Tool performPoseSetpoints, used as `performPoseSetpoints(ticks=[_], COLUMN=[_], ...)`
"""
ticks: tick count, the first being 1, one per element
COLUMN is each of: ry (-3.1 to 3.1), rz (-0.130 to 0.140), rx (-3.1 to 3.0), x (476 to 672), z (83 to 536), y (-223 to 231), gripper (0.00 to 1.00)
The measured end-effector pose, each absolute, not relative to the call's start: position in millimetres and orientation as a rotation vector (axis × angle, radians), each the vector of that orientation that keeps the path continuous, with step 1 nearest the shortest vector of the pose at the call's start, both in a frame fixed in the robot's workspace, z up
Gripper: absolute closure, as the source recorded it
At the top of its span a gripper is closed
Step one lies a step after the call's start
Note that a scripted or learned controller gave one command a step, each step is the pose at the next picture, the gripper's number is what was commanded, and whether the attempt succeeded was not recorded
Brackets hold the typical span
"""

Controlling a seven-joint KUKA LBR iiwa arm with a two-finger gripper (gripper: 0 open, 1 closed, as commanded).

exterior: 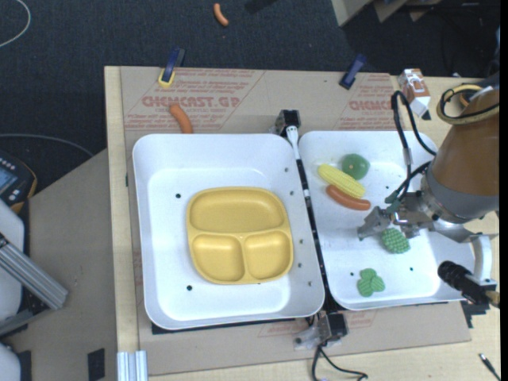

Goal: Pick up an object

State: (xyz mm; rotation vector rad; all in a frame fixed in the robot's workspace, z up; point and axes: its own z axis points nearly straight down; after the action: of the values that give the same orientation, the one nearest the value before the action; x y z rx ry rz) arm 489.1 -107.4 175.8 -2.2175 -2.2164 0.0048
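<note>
Progress looks small: the gripper (386,227) hangs low in the right bin (341,288), its grip state unclear, beside green toy broccoli (396,241) at four o'clock, nothing lifted yet.

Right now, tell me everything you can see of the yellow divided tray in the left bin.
The yellow tray looks like smooth moulded plastic with rounded corners. It has three compartments: one wide across the far side and two smaller ones side by side on the near side. It lies flat and upright, slightly turned, near the middle of the left bin, resting on its floor. Nothing else touches it.
</note>
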Motion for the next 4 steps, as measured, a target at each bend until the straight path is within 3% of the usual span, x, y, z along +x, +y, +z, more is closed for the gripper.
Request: performPoseSetpoints(ticks=[2,3,4], ry=[-2.218,-2.219,-2.228], rz=[0.002,-0.001,-0.006], rx=[-2.22,-2.225,-2.225], x=[490.9,491.5,497.5], z=[82.5,94.9,157.4], y=[-114.2,-114.6,-117.0], gripper=[0.0,1.0,1.0])
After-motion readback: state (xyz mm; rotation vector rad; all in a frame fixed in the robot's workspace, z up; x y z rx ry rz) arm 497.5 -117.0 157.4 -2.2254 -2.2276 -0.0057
